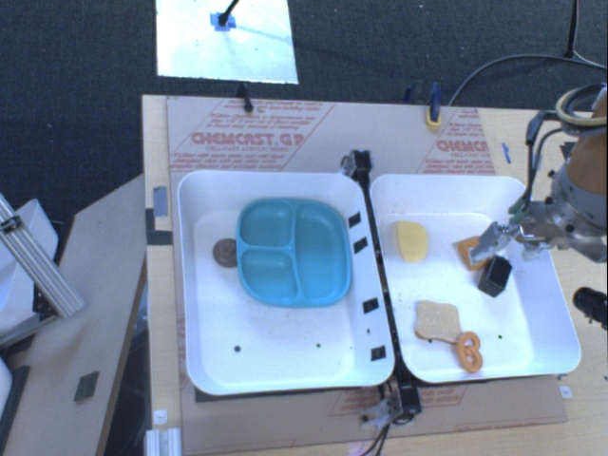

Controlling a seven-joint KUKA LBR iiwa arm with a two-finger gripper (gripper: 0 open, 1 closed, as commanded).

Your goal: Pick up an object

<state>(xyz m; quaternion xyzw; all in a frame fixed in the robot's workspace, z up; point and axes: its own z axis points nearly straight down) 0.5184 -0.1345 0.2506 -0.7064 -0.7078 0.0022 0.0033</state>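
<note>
In the right bin [551, 350], my gripper [490, 259] hangs low near the right wall. It is open: a grey finger [486, 241] and a black finger [494, 276] stand apart with nothing between them. An orange wedge [467, 252] lies just left of the fingers, partly hidden by the grey one. A pale yellow piece [411, 240] sits further left. Toward the front of this bin lie a slice of bread [437, 321] and a small orange pretzel [468, 351].
The left bin [204, 350] holds a blue divided plate [290, 252] with a small brown disc [225, 252] beside its left edge. A black divider strip [370, 274] runs between the bins. Cables and the arm's wrist [579, 198] crowd the right side.
</note>
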